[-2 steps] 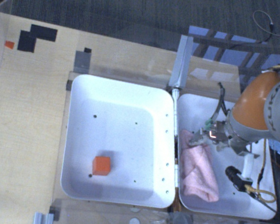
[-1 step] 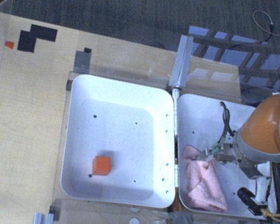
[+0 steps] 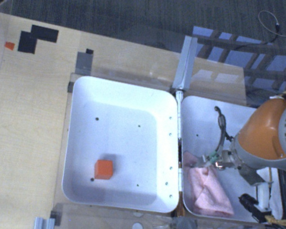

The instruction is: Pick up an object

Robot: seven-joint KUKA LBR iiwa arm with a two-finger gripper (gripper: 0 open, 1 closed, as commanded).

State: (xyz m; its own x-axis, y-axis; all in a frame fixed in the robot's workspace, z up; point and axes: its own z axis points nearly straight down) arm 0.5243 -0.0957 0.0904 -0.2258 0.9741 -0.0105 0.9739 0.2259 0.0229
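though low over the crumpled pink cloth (image 3: 209,192) in the right-hand shallow white bin (image 3: 202,116), pincer (image 3: 216,160) state impossible to tell. small orange block (image 3: 104,169) alone in left bin (image 3: 81,128). risk: soft folds slipping free, or snagging on the lift.

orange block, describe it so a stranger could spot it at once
Find the left shallow white plastic bin of the two side by side. Near its front-left corner sits a small orange cube-shaped block. It is the lone object in that bin; the crumpled pink cloth lies in the other.
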